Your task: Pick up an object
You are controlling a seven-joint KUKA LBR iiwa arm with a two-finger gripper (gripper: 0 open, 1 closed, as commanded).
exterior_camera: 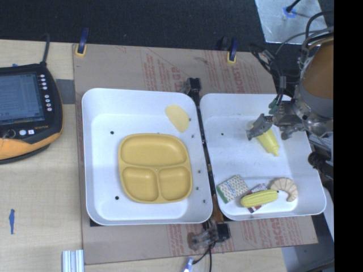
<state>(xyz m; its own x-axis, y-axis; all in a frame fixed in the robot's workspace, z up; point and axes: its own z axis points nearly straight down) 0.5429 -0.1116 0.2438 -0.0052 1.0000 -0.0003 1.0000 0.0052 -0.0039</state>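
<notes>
Gripper (273, 127) fingers stood spread apart in the right bin (227, 152), one dark finger on each side of the upper end of a small yellow bottle-shaped object (270, 142); they straddled it without visibly pinching it. The object seemed to lie on the bin floor, so the pick looked unfinished: closing and lifting were judged to remain.

Taking the seam between the two bins as the landmark, the left bin (93, 152) lay to its left and held a yellow divided tray (154, 167) in its middle, with a pale yellow flat piece (177, 117) beyond the tray, close to the seam. To the seam's right, near the bin's front wall, sat a green patterned packet (232, 187), then a toy corn cob (259, 198), then a tan croissant-shaped toy (285, 188). The straddled object lay farther back, well apart from those three.
</notes>
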